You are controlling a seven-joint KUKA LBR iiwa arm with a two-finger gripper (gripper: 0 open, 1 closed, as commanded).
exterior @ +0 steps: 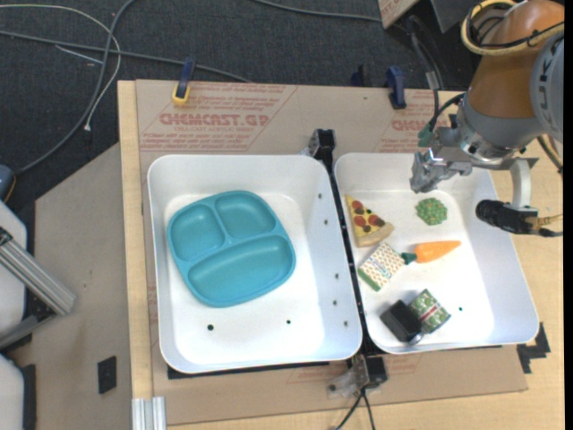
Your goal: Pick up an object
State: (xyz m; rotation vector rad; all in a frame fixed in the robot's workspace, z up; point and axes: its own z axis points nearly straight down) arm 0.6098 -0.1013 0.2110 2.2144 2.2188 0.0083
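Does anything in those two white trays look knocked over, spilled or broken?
Nothing stands out. The blue plate lies flat in the left bin; the pizza slice, carrot and other small toys lie scattered but intact in the right bin.

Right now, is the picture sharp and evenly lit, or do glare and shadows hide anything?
Camera view: mostly sharp, light soft and even; mild glare on the white bins; the claw looks slightly soft, with a faint shadow below it; the carrot reads clearly.
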